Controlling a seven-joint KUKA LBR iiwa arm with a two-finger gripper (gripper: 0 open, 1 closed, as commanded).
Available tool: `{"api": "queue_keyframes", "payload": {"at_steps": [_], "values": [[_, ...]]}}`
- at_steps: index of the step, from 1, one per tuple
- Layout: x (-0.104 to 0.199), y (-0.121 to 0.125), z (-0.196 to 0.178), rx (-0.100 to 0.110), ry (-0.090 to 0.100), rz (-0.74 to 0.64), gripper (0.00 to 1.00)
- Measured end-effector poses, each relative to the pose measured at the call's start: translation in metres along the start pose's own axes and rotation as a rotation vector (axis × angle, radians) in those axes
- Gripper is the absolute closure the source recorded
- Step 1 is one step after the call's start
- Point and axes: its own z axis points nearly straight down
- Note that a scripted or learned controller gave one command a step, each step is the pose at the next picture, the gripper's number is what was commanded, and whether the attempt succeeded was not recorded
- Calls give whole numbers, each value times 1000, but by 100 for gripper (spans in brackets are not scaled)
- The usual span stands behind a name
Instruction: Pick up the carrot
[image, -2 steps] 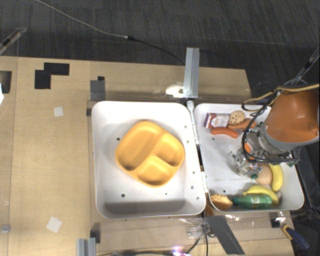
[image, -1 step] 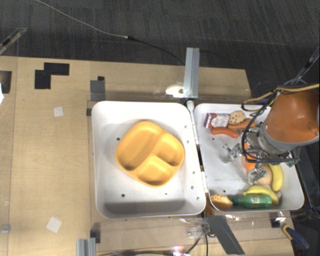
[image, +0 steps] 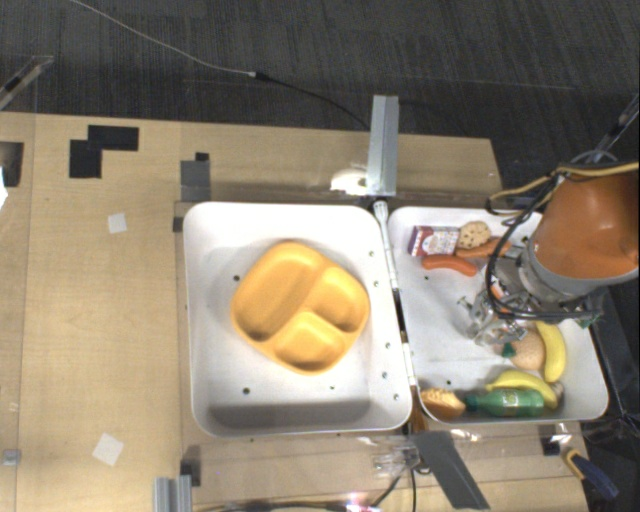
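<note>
The carrot (image: 456, 265) is a short orange piece lying flat near the back left of the right bin (image: 438, 340), just in front of a cookie packet (image: 445, 240). My gripper (image: 488, 320) hangs below the orange wrist band (image: 595, 232), over the middle of the right bin. It is to the right of the carrot and a little nearer the front, apart from it. Nothing from the bin shows lifted. The wrist hides part of the bin's right side.
In the right bin's front right lie two bananas (image: 553, 350), a tan round item (image: 527, 353), a green bottle (image: 510, 402) and a bread roll (image: 443, 402). The left bin (image: 215, 400) holds a yellow divided plate (image: 300, 305). A metal post (image: 383, 145) stands behind the bins.
</note>
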Motion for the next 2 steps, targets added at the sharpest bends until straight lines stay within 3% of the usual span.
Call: {"api": "queue_keyframes", "payload": {"at_steps": [1,2], "values": [[-33,0,14,-4,5,-301,100],[2,-38,-2,-5,3,-109,100]]}}
